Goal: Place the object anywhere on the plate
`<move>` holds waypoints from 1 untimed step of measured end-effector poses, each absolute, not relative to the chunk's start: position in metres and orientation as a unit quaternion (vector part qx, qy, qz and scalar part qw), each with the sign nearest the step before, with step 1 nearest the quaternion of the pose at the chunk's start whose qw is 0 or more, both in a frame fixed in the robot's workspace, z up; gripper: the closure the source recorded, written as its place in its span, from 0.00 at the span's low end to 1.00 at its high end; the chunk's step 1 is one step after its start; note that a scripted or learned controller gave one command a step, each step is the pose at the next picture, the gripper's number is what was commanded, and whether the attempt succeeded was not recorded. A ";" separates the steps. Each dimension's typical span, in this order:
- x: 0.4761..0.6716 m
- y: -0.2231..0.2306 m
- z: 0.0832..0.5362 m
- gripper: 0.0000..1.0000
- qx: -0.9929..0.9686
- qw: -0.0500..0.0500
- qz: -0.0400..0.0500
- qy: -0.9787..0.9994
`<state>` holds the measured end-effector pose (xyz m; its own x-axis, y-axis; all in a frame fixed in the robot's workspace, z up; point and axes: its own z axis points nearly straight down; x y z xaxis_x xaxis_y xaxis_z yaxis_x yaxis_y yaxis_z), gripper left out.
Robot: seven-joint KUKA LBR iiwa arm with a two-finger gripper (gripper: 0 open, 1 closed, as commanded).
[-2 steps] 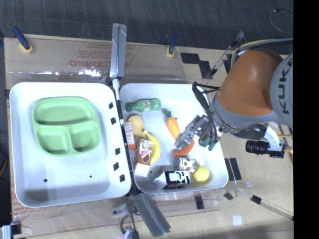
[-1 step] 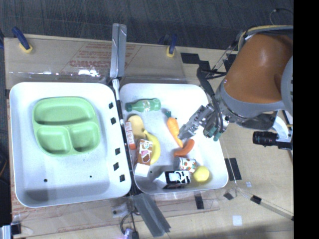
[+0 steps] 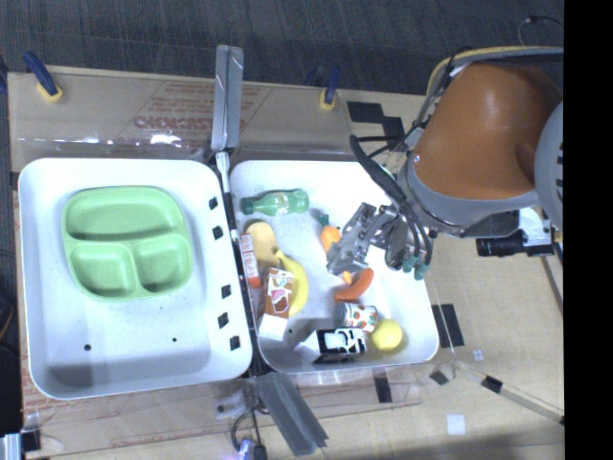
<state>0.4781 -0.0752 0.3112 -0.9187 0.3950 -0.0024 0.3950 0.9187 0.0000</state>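
A green divided plate point(image 3: 126, 240) lies in the left bin point(image 3: 57, 353). My gripper point(image 3: 342, 260) hangs low inside the right bin point(image 3: 421, 314), near its middle. Its tip is just above a curved orange piece point(image 3: 355, 285), and a second orange piece point(image 3: 330, 237) lies right beside its upper left side. I cannot make out anything held in it. The gripper is well to the right of the plate, with the bins' divider between them.
The right bin also holds a green bottle point(image 3: 274, 202), a banana point(image 3: 294, 283), a brown carton point(image 3: 278, 294), a lemon point(image 3: 387, 335), a black-and-white pack point(image 3: 341, 343) and several smaller items. The arm's orange band point(image 3: 484, 123) looms over that bin's right edge.
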 end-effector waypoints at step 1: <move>0.478 -0.038 0.277 1.00 0.212 0.001 0.000 0.977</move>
<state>0.4776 -0.0384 0.2770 -0.9103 0.4140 -0.0015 0.4140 0.9103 -0.0002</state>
